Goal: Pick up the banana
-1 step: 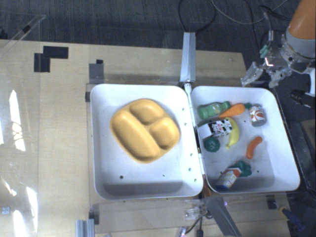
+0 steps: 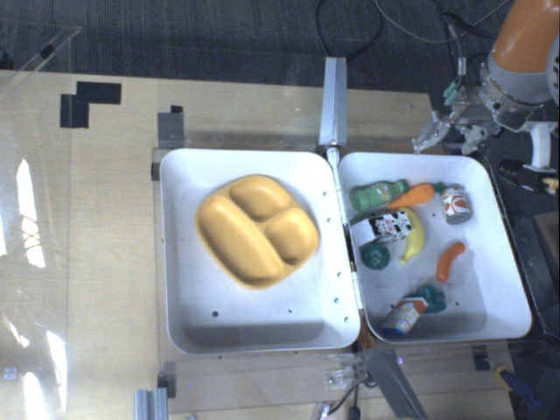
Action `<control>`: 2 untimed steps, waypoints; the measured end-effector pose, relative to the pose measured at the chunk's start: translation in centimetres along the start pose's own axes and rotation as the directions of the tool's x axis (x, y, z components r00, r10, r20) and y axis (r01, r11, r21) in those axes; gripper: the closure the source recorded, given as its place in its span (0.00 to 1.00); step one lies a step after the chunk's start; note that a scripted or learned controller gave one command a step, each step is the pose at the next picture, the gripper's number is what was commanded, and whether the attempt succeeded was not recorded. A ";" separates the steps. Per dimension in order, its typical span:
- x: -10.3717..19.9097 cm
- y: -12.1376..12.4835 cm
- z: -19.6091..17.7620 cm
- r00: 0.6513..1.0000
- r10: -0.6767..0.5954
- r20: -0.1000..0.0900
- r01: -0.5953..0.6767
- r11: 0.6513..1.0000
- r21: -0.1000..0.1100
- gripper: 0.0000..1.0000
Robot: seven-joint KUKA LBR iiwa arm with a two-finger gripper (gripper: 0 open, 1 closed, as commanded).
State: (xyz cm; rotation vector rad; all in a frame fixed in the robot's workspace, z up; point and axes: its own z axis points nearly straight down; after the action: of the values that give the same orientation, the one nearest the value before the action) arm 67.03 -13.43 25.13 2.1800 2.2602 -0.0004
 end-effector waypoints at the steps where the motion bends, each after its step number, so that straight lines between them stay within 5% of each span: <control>1: -2.1 -4.5 15.7 1.000 0.008 -0.003 -0.008 1.000 -0.002 0.00; 2: 1.4 -10.6 16.4 1.000 -0.003 0.000 0.003 1.000 -0.009 0.00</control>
State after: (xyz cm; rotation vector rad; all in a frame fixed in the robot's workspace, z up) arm 56.36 -12.40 8.77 2.1718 2.2592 0.0093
